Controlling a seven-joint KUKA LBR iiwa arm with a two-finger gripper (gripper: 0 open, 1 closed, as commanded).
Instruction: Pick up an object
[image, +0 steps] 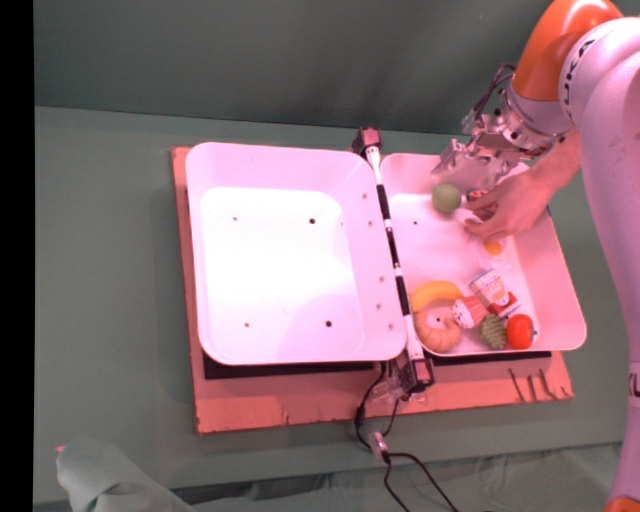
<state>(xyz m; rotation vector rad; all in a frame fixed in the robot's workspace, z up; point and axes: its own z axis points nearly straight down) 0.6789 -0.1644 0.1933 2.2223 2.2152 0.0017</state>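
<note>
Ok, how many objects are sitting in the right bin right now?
About 8, some may be hidden. Far end: green ball, a reddish item under the hand, a small yellow-orange piece. Near end: banana, pumpkin, carton, green fruit, tomato.

Two white bins (290, 250) (560, 300); the right one bears about eight small objects (475, 310).

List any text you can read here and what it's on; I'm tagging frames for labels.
None can be read.
Red and white carton in the right bin: printing on it, too blurred to read.
The other items bear no visible text.
</note>
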